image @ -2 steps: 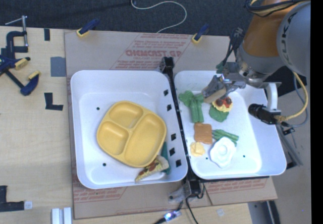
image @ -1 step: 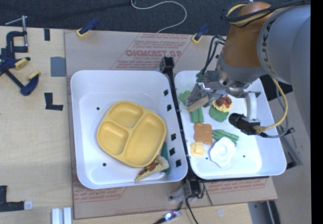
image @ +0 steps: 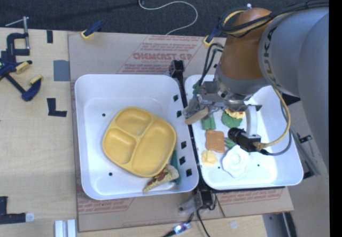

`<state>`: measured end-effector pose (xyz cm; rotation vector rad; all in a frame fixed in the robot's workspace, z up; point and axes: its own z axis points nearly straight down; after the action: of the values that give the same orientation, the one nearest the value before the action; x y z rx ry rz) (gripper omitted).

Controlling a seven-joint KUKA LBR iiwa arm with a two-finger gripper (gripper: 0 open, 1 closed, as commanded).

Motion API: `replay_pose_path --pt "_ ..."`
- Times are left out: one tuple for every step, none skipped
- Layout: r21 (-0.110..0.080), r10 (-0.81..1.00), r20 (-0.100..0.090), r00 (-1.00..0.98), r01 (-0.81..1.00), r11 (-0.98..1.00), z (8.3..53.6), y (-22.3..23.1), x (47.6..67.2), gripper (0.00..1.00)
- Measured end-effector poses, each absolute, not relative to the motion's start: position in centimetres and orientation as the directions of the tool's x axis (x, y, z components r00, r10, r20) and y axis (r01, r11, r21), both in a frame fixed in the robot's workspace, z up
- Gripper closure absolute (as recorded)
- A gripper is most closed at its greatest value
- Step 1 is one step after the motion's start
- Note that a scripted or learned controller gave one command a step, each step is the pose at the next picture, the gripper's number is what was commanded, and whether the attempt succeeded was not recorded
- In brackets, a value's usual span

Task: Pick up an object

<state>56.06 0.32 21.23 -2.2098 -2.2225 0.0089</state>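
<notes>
Your gripper (image: 199, 113) hangs over the right bin (image: 278, 172); jaw state I cannot tell. Just below it, the toast slice (image: 215, 140) looks light, stiff, flat: pinch its edges.

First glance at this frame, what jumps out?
The big grey arm with its orange band fills the upper right, bent down over the right bin. In the left bin lies a yellow divided plate, with a pizza slice toy at its lower edge. Under the arm sits a cluster of toy foods: a fried egg, a toast piece and something green.
</notes>
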Motion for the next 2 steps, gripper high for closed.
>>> replay_pose_path --pt "-0.005 1.0 0.0 -0.003 1.0 0.003 23.0 0.4 56.0 1.0" --pt "-0.01 1.0 -0.002 -0.001 1.0 0.001 21.0 -0.5 55.6 1.0"
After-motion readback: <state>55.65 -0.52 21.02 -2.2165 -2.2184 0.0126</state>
